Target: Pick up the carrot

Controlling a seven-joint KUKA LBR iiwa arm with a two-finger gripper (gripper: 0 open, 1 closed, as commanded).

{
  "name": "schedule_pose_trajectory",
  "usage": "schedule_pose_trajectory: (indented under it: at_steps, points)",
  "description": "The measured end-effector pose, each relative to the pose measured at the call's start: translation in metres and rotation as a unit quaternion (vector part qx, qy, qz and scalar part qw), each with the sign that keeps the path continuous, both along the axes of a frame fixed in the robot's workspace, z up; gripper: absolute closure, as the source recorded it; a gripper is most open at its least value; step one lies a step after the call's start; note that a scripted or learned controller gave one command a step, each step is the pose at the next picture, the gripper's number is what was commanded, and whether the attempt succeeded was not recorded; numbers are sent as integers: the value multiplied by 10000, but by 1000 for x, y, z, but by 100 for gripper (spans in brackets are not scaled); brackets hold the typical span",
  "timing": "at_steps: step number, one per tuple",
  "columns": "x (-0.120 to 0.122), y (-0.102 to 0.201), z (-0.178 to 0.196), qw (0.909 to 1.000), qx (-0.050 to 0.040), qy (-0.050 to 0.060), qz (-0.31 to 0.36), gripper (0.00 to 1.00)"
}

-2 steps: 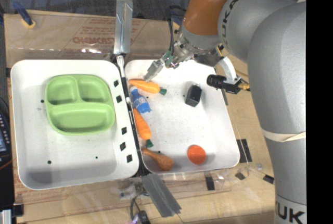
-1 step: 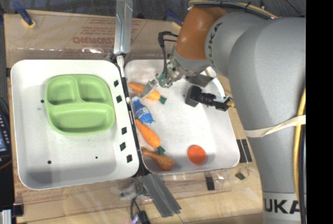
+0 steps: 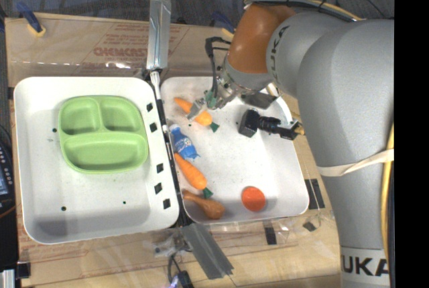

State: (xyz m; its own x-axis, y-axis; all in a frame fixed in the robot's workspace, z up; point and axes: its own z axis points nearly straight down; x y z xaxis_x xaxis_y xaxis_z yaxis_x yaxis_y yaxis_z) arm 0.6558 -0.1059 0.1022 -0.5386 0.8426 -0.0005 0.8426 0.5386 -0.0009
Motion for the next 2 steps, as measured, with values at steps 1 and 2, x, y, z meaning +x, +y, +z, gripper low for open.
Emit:
schedule_pose_trajectory:
  at_steps: [1, 2]
  points:
    - [2, -5, 70, 9900, -3, -16, 1409, 100]
    - [-9, 11, 71, 9586, 9, 10, 2846, 100]
